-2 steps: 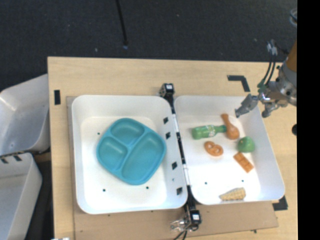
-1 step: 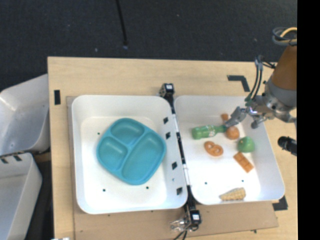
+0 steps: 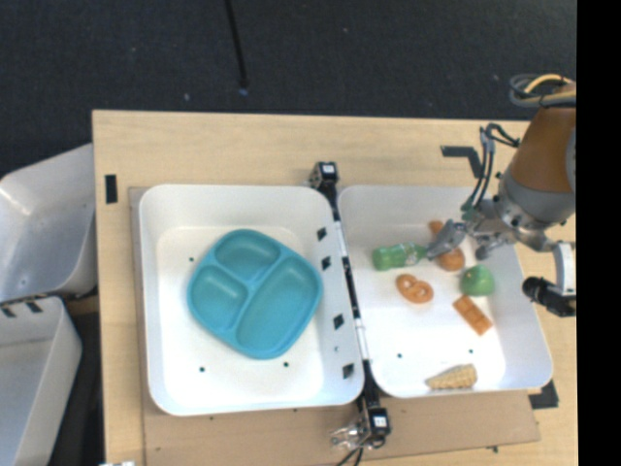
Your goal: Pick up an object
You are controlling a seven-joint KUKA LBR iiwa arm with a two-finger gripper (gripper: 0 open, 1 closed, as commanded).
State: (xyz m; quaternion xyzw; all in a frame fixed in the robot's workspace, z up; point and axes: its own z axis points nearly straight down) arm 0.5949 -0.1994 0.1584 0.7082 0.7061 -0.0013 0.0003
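Observation:
The right bin [image 3: 514,357] holds several small objects. A green block [image 3: 393,256] lies at its left, and an orange pretzel-shaped piece [image 3: 415,288] sits just below it. A green round piece [image 3: 476,281], an orange block [image 3: 473,314] and a tan wedge [image 3: 453,378] lie further toward the front. My gripper [image 3: 449,244] reaches in from the right and hangs low over a small orange round piece [image 3: 452,259], partly covering it. Nothing is visibly lifted.
The left bin [image 3: 155,357] holds a blue divided plate [image 3: 254,292]. A ridge with black clips [image 3: 340,280] separates the two bins. The arm's grey wrist and orange band [image 3: 539,158] stand over the right bin's far right corner.

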